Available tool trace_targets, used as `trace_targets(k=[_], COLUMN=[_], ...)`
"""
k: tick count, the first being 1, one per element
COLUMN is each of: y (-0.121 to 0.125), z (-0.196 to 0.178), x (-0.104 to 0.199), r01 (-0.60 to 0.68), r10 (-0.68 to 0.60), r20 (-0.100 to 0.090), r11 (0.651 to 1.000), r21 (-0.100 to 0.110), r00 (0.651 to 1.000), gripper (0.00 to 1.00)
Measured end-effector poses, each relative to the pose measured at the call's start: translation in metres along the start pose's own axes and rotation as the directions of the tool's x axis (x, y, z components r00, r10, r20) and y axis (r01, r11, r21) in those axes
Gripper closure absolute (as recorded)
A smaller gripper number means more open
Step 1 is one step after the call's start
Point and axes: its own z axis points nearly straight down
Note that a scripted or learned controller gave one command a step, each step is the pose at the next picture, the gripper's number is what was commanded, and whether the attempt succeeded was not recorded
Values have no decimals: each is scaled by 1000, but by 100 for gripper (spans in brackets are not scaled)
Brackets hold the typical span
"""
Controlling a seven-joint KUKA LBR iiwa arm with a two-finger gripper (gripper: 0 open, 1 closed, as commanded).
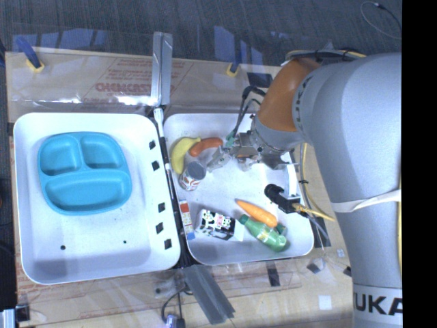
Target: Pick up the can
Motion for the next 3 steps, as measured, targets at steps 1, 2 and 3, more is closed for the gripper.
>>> trace_targets(k=[1,2,3], y=[-26,-68,-28], z=[0,1,0], x=[-43,-29,-26], r01=[29,55,-12], r10=[-29,-55,12], r20=[0,1,2], r11=[1000,999,1000], r21=[-1,-1,-3], r00=[1000,999,1000], gripper=[0,0,0])
